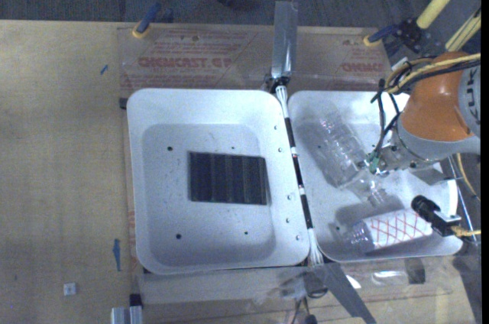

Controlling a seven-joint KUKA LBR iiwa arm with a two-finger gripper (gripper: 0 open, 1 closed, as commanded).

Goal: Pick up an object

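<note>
Two clear plastic bottles occupy the right bin: an upper bottle lying diagonally and a lower bottle bearing a red lattice label. Gripper hovers beside the upper bottle; grip state cannot be determined

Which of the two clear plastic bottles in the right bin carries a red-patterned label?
The bottle along the bin's near edge; its label has a red crisscross pattern. The other bottle, nearer the divider, is plain clear.

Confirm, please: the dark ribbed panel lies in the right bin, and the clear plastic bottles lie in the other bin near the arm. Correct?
Not quite. The dark ribbed panel lies in the left bin, as the camera view shows. The clear plastic bottles lie in the other bin, near the arm.
</note>
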